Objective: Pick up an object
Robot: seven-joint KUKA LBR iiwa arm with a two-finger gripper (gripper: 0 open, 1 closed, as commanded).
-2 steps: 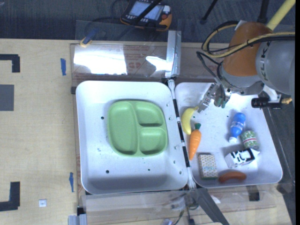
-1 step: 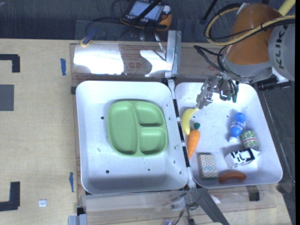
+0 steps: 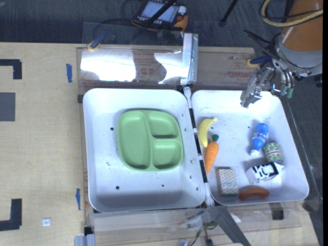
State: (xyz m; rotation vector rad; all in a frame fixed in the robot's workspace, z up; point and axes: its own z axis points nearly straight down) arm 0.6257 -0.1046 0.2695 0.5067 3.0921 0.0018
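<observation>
My gripper (image 3: 249, 97) hangs over the far edge of the right bin (image 3: 294, 137), its fingers apart with nothing between them. Below it in that bin lie a yellow banana (image 3: 206, 129), an orange carrot (image 3: 211, 155), a blue bottle (image 3: 259, 137), a small green-labelled can (image 3: 273, 151), a black-and-white toy cow (image 3: 265, 172), a tan sponge block (image 3: 227, 181) and a red sausage (image 3: 254, 192). All of these sit apart from the gripper, toward the near side.
The left bin (image 3: 97, 137) holds a green divided plate (image 3: 151, 139). A metal divider (image 3: 189, 58) stands upright behind the seam between the bins. A clear panel runs along the back, and a handheld pendant (image 3: 159, 13) lies beyond it.
</observation>
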